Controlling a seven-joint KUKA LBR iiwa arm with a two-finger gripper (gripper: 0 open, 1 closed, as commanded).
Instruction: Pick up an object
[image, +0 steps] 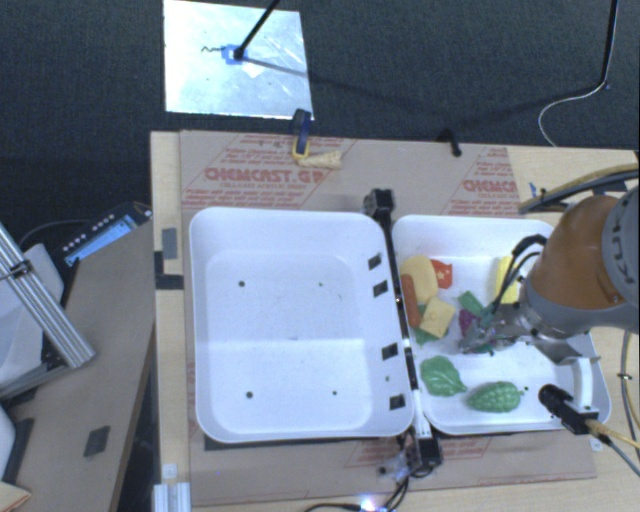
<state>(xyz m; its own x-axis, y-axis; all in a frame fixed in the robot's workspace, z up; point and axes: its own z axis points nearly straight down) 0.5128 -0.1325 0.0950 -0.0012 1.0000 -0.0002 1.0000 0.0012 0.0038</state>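
Camera view: the claw (478, 340) is low in the right bin (470, 232), beside a purple toy (466, 320). I cannot tell its grip. Nothing looks picked up yet.

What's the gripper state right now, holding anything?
Gripper: low in the right bin among the toys, near the purple piece. Open or closed cannot be told; nothing visibly held.

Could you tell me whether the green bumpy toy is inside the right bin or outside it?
Inside: the green bumpy toy lies on the right bin floor near its front wall.
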